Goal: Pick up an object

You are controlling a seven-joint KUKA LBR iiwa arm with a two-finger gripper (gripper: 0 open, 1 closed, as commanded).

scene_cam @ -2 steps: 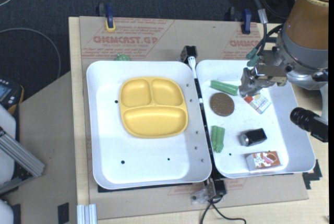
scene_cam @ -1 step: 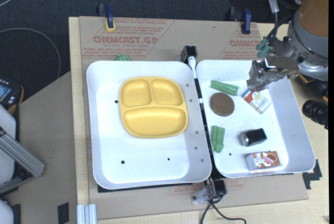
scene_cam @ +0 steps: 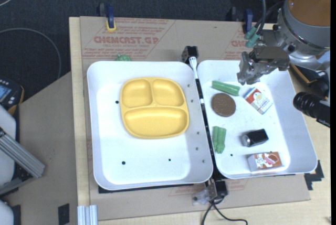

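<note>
Your end effector (scene_cam: 247, 78) hangs over the far part of the right bin (scene_cam: 299, 129); you cannot tell its opening from this angle. Just beside it lie a flat green strip (scene_cam: 226, 87) and a glossy red-and-white carton (scene_cam: 258, 100). Nearer sit a round brown disc (scene_cam: 224, 105), a knobbly green piece (scene_cam: 219, 139), a black-and-silver block (scene_cam: 255, 138) and a printed box (scene_cam: 266, 161). The left bin (scene_cam: 105, 156) holds a smooth yellow three-compartment plate (scene_cam: 154, 107).
</note>
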